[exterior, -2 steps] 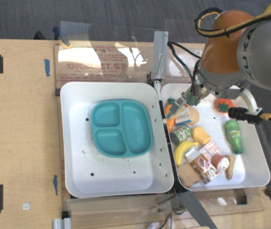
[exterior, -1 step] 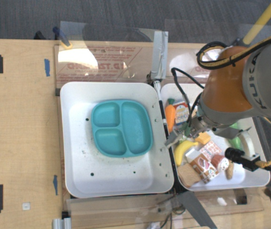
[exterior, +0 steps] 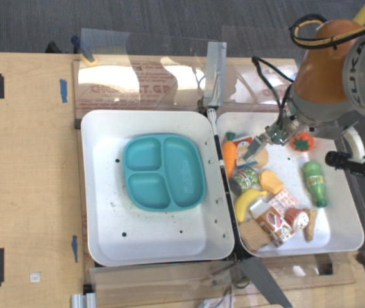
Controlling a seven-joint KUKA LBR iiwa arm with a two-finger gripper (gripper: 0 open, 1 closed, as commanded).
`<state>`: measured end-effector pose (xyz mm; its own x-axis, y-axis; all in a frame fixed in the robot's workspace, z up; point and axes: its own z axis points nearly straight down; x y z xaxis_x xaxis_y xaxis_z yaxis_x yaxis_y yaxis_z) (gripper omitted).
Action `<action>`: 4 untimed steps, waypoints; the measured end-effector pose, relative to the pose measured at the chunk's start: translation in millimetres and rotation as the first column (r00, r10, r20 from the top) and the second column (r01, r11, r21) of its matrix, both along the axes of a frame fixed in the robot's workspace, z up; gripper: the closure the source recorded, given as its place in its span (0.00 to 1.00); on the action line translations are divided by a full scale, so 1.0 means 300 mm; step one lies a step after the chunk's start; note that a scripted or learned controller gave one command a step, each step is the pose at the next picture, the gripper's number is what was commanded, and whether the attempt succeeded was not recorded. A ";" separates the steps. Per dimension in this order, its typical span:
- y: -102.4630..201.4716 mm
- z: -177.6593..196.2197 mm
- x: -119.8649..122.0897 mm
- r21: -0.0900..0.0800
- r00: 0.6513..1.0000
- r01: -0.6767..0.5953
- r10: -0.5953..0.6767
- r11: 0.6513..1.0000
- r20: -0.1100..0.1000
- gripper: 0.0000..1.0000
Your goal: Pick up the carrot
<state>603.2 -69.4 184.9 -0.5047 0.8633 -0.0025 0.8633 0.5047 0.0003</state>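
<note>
The carrot (exterior: pixel 229 156) is orange with a green top and lies along the left wall of the right bin (exterior: pixel 346 226), near its far end. My gripper (exterior: pixel 254 147) hangs low over the bin just right of the carrot, pointing down and left toward it. Its fingers look slightly parted with nothing between them. The grey arm with its orange band comes in from the upper right.
Toy foods crowd the right bin: a tomato (exterior: pixel 301 142), a green bottle (exterior: pixel 314 183), a banana (exterior: pixel 246 202), a cheese wedge (exterior: pixel 271 182), a dark can (exterior: pixel 245 179), a carton (exterior: pixel 278 220). A teal divided plate (exterior: pixel 164 171) lies in the left bin (exterior: pixel 105 236).
</note>
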 end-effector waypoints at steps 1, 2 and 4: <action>0.179 0.001 -0.040 0.004 0.997 0.079 -0.079 0.997 -0.003 0.00; 0.029 -0.002 -0.226 0.001 0.933 0.360 -0.360 0.933 -0.005 0.00; 0.111 -0.002 0.038 0.002 0.866 0.500 -0.500 0.866 0.000 0.00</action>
